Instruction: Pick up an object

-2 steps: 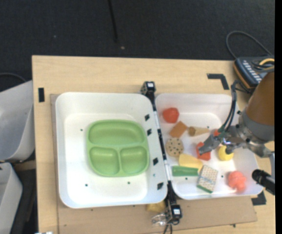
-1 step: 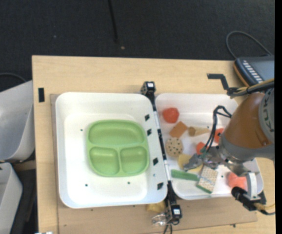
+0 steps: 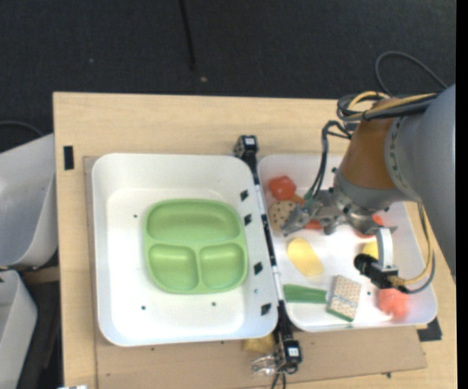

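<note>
**A:** Which one would you go for?

**B:** The yellow object (image 3: 303, 255). It lies in the right bin (image 3: 355, 324), just on the near side of the gripper (image 3: 308, 219) and apart from its neighbours.

**A:** Is the gripper open?

**B:** I can't tell from this angle. I'd want it wide before descending, centred over the yellow lump and closing across its narrower width. It looks rounded and may squirt out if it's pinched off-centre.

**A:** What's crowding it?

**B:** A tan perforated disc (image 3: 280, 214) sits just beside the gripper on the divider side, with an orange piece (image 3: 281, 187) beyond that. Past the yellow object, further from the gripper, are a green stick (image 3: 303, 292) and a speckled block (image 3: 343, 297) near the bin's front wall. A pink piece (image 3: 392, 301) is well off, under the arm.

**A:** Room to move?

**B:** There's bare floor between the yellow object and the arm's side. The wall between the bins is near, so come straight down and lift straight up. The left bin (image 3: 121, 298), with its green plate (image 3: 193, 245), is well apart.
</note>
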Controlling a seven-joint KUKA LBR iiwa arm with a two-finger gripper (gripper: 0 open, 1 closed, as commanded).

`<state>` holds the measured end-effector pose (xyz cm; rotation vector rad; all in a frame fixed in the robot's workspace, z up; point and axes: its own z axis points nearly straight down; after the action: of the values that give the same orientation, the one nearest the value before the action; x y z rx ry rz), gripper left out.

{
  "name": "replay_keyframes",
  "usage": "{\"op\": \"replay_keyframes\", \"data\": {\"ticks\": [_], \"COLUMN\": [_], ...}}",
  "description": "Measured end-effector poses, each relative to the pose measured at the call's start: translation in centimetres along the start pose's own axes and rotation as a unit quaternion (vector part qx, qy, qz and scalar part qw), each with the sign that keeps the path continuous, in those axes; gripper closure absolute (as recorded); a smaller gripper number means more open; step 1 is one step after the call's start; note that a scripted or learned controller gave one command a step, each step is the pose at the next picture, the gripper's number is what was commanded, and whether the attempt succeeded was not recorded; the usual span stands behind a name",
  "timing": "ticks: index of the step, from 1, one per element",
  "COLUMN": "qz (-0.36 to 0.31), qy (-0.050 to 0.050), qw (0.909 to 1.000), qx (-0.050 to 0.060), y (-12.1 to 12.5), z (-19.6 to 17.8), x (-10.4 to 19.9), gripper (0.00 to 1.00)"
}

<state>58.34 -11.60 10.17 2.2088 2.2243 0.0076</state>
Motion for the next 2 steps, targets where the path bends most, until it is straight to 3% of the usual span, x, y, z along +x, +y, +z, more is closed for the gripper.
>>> {"op": "replay_keyframes", "data": {"ticks": [1,2], "qz": [0.004,-0.001], "qy": [0.001,0.002], "qw": [1.0,1.0], "qx": [0.006,-0.004], "y": [-5.2,-8.0], "z": [0.1,-16.8], "x": [0.9,7.1], "gripper": [0.0,0.0]}}
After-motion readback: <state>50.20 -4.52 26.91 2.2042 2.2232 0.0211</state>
